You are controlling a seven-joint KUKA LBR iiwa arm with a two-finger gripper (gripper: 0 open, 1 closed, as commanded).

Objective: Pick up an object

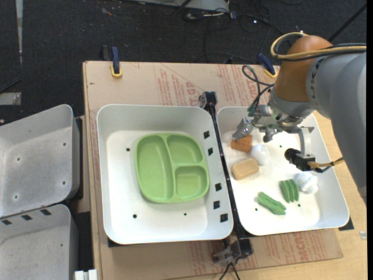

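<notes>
Brown cardboard-topped bench (red print), left white bin, right white bin side by side

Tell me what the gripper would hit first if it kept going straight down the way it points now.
Most likely the orange-brown block at the right bin's upper left: the gripper hangs right over it, pointing down. Depth is hard to judge from this slant, so it may already touch it.

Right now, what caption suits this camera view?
Gripper hovers over orange block in right bin; green tray fills left bin.

Glossy green plastic divided tray, smooth white plastic bins, matt brown cardboard bench top, grey metal arm
</notes>
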